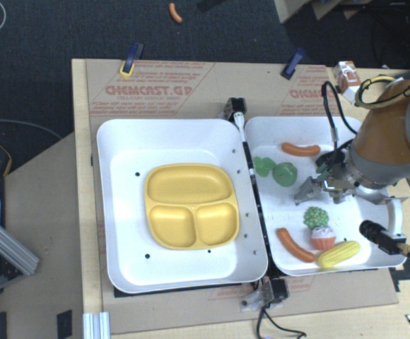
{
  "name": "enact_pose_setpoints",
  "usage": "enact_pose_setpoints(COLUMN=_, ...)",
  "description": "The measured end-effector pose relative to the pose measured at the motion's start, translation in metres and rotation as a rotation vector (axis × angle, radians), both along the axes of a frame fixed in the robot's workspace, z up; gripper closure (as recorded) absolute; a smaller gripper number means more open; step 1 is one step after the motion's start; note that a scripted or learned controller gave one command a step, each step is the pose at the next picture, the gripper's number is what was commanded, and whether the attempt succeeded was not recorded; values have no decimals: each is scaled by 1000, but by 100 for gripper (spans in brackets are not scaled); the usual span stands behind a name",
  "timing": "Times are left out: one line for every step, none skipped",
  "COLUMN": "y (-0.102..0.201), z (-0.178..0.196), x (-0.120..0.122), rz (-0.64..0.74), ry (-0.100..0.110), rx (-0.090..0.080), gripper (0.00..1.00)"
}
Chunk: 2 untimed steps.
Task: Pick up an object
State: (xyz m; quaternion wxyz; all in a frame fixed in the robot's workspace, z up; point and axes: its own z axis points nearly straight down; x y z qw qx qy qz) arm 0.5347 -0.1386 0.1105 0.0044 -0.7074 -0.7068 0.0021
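My gripper (322, 191) hangs over the middle of the right bin (265, 129), its grey fingers spread apart with nothing between them. Just below it sits a small green broccoli (316, 217). A pink-and-white cupcake-like toy (323, 238) and a yellow corn cob (338, 254) lie nearer the front. One orange-red sausage (294, 245) lies at the front left, and another sausage (300, 148) at the back. Two green pieces (276, 170) rest to the gripper's left.
The left bin (116, 189) holds a yellow divided plate (191, 205). The arm's grey and orange body (389, 136) covers the right bin's right side. Clamps (129, 61) sit on the cardboard bench, and a black cable (332, 108) runs along the arm.
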Motion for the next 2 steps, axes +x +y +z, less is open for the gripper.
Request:
enact_pose_setpoints(y=1, z=-28, x=-1, rz=1, ry=-3, rx=-1, gripper=0)
enact_pose_setpoints(y=0, z=-15, x=0, rz=0, ry=-9, rx=-3, gripper=100)
